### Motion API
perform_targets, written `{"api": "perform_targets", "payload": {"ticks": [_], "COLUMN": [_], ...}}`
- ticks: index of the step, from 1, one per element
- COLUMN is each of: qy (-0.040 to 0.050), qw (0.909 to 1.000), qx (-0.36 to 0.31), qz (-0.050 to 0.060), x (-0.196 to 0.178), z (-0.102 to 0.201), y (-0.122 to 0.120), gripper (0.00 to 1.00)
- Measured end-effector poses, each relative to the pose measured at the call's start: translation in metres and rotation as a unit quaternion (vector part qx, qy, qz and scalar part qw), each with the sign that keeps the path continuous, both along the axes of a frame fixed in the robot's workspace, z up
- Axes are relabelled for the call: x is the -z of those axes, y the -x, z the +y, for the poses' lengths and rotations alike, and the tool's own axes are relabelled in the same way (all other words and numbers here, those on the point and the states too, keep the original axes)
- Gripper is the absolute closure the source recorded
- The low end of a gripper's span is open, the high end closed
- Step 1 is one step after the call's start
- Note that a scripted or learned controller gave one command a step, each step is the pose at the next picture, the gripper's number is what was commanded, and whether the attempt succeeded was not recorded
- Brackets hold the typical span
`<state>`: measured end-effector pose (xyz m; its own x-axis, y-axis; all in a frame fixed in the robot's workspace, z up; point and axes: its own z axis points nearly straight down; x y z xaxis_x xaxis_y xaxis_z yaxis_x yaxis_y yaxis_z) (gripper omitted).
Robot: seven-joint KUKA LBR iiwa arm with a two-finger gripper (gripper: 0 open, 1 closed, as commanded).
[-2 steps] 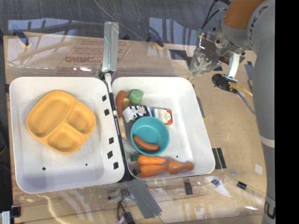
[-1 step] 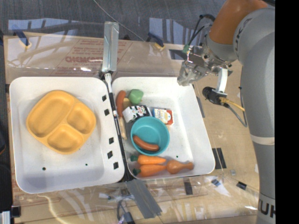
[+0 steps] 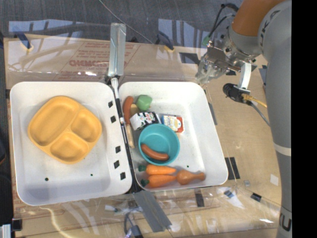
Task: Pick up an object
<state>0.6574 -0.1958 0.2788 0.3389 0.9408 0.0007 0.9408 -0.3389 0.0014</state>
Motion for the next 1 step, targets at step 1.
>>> {"api": "perform_targets", "payload": {"ticks": [1], "qy": [0.0003], "qw": [0.9996], "qx": [0.027], "qz": [0.001], "x": [-0.0197], "z": [-0.0035], "y": [0.0007], "gripper": [1.0]}}
